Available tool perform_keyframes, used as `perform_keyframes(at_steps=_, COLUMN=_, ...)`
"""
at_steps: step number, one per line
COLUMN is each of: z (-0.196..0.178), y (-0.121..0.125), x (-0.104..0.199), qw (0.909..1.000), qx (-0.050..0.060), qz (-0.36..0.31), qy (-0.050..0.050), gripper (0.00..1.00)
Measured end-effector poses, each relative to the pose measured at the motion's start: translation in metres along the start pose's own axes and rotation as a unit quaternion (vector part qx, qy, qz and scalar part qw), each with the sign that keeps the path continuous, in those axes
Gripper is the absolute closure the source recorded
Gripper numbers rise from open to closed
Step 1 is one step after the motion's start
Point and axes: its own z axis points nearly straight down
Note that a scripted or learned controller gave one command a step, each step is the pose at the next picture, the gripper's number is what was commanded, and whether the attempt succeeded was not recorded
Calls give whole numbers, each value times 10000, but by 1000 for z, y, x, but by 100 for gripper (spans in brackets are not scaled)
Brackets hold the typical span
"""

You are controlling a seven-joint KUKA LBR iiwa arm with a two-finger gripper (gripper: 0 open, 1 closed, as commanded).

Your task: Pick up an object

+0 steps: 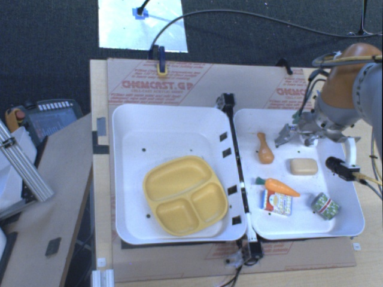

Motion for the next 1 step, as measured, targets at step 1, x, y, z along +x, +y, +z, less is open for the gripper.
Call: perform_keyframes(at_steps=1, z=-14, y=2, x=0, qw=10000, qx=-29, qz=-6, qy=-6, gripper=100)
